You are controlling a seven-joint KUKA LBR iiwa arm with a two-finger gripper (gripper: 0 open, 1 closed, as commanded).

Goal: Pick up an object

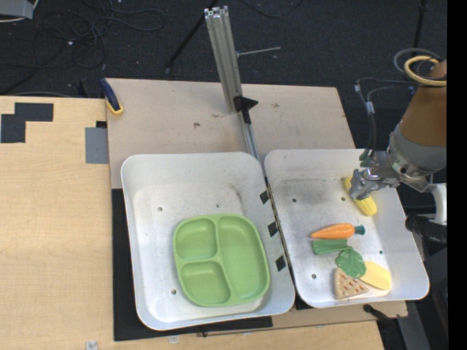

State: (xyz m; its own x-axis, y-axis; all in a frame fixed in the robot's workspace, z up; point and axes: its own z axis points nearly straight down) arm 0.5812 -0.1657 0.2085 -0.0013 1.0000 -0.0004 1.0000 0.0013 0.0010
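Grey two-finger gripper [363,186] sits low over the right white bin [306,283], near that bin's right edge, toward its far half. Whether it is apart or together: cannot tell, the metal is blurred against the object. Small yellow plastic piece, corn-like [365,204], lies directly under and just in front of the gripper, touching or nearly so; its long axis runs slantwise from far-left to near-right. Only its near end shows clearly, bright yellow, stubby, rounded. Likely the pick target, being nearest. Further toward the near edge: orange toy carrot [336,231], green pieces, waffle-patterned piece. Left bin [146,195] holds a green divided tray [219,259].
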